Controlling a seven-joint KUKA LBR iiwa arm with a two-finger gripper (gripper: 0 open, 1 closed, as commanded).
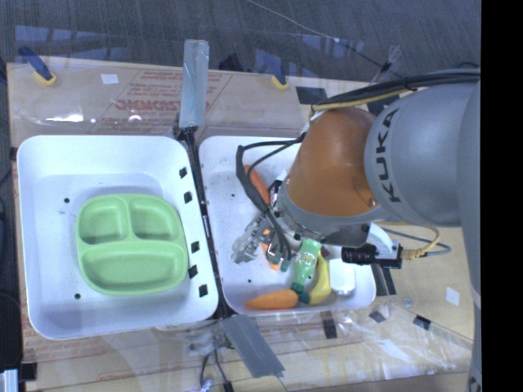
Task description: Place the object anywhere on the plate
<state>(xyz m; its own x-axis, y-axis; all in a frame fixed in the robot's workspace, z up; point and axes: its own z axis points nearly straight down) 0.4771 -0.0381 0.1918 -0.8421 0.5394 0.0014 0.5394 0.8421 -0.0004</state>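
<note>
The green plate [131,244], split into three compartments, lies in the left bin [41,178] with nothing on it. The right bin [225,219] holds an orange carrot [272,300] along its near wall, a green bottle [305,264] and a yellow banana [321,282] just beside it. Both bins rest on a table [98,96] covered with clear plastic sheeting. The end effector [255,243] hangs low in the right bin; whether it is apart or together cannot be told.

A robotics lab bench; a KUKA arm [392,162] over two taped-down white bins [49,300]. Loose cables [245,166]; plastic sheeting [106,96].
</note>
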